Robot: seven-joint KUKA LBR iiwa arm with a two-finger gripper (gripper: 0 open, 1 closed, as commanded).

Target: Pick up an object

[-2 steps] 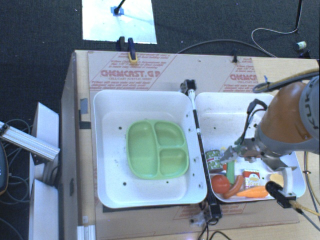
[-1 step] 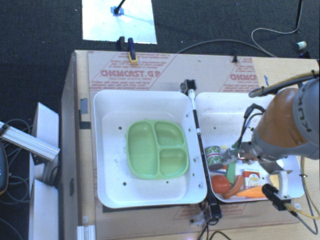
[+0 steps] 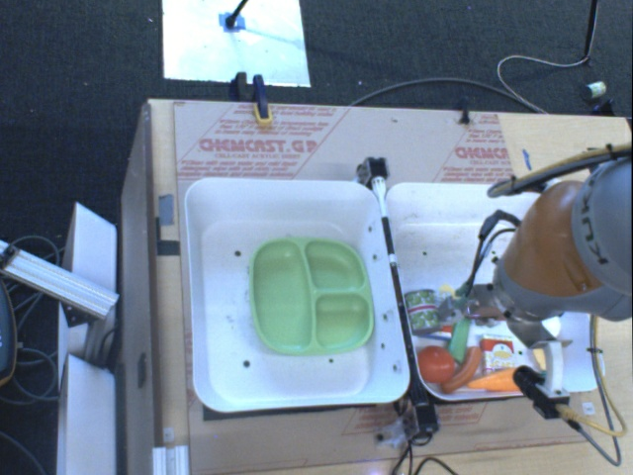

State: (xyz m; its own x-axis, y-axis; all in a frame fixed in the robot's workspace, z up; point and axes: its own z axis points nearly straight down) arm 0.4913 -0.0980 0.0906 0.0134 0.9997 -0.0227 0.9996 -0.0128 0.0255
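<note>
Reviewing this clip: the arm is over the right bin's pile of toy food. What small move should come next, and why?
Probably a short straight descent onto the pile. The claw hovers over the right bin, near the green-labelled can and the tomato, with carrots beside them. I can't see anything gripped, so lowering onto the nearest item seems the sensible step. The green tray in the left bin is out of play.

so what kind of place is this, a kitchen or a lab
Most likely a robotics lab, not a kitchen: a robot arm reaches over two white bins on a cardboard-covered bench, with cables trailing across a dark carpet. The green divided plate and toy food look like test objects.
</note>
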